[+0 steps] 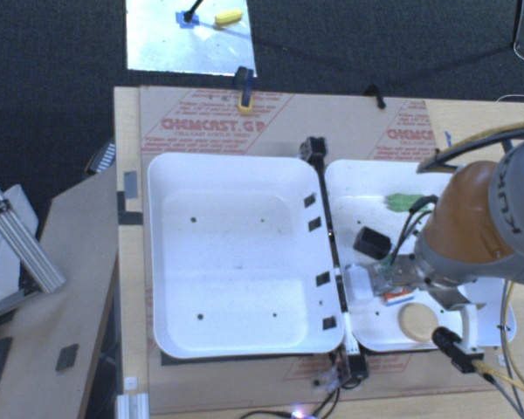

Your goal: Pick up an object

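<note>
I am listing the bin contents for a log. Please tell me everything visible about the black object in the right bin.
The black object is a small, dark, blocky piece with a matte look, lying tilted on the floor of the right bin, near its left wall. It lies below and left of a green item. The arm's wrist is just to its right; contact cannot be judged.

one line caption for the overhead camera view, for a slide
KUKA arm reaches into the right bin, its hand low among a black block, green item and tan disc.
</note>
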Robot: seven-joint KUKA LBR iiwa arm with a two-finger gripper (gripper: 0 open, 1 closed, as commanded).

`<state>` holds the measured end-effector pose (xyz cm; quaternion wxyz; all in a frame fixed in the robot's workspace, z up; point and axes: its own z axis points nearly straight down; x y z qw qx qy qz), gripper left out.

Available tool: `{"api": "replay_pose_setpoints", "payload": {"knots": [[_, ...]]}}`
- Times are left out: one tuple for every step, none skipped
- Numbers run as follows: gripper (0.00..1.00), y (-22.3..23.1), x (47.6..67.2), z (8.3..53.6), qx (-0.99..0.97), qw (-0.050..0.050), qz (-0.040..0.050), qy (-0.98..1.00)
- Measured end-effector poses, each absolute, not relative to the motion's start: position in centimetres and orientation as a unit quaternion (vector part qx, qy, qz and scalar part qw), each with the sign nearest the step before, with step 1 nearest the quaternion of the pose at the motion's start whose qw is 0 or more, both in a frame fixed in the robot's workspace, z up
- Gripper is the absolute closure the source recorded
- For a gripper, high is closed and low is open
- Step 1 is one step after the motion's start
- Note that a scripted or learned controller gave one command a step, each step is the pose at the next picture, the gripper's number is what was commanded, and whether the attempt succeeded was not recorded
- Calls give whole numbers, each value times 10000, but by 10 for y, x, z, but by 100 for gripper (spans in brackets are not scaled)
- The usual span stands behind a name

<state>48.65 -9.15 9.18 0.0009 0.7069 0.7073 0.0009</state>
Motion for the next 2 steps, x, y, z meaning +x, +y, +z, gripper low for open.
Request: {"api": "replay_pose_setpoints", "payload": {"knots": [[100, -48, 580, 191, 7030, 60, 55, 7111], [100, -30, 545, 209, 7052, -1, 6, 7090]]}}
